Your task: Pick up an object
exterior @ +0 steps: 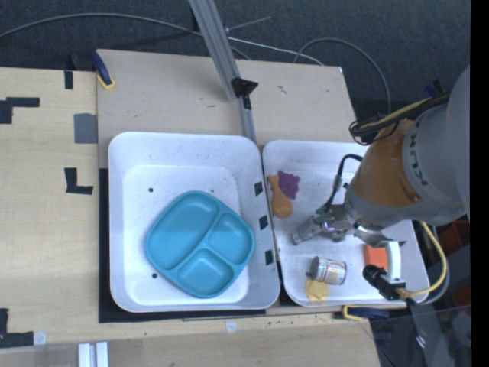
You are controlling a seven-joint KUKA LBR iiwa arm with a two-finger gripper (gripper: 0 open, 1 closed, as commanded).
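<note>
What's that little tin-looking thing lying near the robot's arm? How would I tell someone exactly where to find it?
Start at the right-hand white bin, the one the arm reaches over. Look along its near edge, below the pincer: a small can lies on its side there. It is silvery with a pale label, unlike the yellow lump touching it below and the orange block to its right.
</note>
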